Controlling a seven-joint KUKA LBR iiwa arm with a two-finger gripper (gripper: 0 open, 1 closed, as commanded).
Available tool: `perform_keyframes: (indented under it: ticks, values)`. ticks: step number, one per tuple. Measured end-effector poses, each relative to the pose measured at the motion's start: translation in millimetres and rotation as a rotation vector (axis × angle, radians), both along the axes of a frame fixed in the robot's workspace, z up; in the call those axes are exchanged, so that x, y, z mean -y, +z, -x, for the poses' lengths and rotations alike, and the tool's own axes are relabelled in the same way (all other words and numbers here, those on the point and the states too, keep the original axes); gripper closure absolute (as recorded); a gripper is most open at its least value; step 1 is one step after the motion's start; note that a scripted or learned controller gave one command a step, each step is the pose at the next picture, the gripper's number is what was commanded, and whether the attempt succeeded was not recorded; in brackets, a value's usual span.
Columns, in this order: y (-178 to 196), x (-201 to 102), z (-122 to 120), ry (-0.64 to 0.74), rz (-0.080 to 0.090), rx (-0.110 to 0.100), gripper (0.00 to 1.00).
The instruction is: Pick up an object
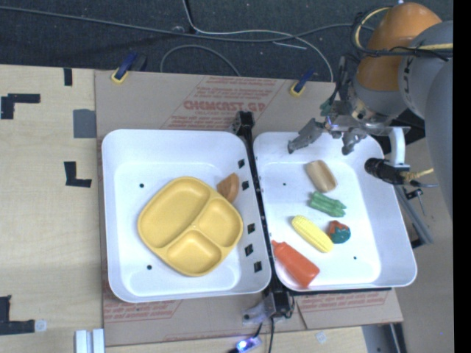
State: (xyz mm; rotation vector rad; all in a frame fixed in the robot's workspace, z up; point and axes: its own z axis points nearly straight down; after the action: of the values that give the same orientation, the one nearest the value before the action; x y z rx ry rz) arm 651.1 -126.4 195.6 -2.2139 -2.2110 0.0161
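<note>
Two white bins (118, 197) — one yellow tray (190, 226), six toy foods (311, 233).

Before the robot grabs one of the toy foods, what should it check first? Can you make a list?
1. Gripper open: ok, its fingers are spread wide and nothing is between them.
2. Gripper over the right bin: ok, it hangs at the bin's far edge.
3. Nearest thing free to grab: ok, the tan bread roll lies alone just below the gripper.
4. Other toys apart: not ok, the yellow corn and the small red and teal toy lie very close together.
5. Green beans clear of the roll: ok, a gap shows.
6. Gripper height above the bin: cannot tell.
</note>
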Motion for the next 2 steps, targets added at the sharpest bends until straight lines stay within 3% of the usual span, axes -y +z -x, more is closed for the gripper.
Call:
perform_keyframes:
  ticks: [1, 2]
  values:
    - [9.1, -0.4, -3.2, 0.003, 0.002, 0.014, 0.00]
    - [-54.2, -2.3, 3.2, 0.003, 0.003, 0.010, 0.00]
